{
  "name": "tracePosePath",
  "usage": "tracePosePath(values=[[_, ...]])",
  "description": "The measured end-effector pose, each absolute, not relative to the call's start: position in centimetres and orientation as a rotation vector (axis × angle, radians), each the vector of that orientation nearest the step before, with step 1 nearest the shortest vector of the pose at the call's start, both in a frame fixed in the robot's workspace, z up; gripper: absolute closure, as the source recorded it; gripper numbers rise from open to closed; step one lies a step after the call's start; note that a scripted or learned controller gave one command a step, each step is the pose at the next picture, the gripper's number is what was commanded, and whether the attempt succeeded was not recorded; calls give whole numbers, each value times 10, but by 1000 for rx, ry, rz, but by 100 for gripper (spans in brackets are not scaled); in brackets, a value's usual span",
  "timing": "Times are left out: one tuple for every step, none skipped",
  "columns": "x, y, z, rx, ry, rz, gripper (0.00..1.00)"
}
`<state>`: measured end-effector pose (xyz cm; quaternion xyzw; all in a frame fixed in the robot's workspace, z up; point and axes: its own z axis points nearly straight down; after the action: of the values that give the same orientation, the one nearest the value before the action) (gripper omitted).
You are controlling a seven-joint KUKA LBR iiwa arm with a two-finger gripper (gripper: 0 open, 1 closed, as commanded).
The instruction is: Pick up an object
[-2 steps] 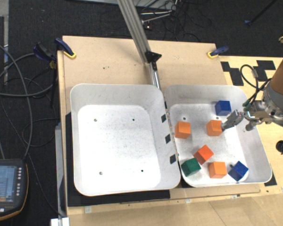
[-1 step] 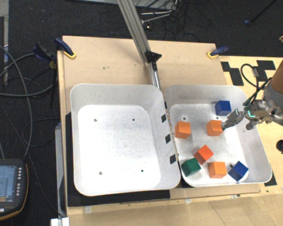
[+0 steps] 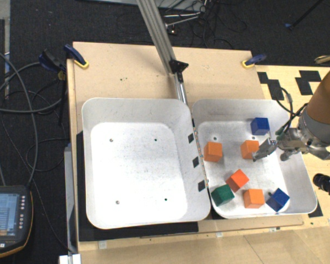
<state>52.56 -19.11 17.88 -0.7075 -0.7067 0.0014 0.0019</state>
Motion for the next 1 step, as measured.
tracePosePath(values=[[530, -191, 116, -2219, -2217, 5, 0]])
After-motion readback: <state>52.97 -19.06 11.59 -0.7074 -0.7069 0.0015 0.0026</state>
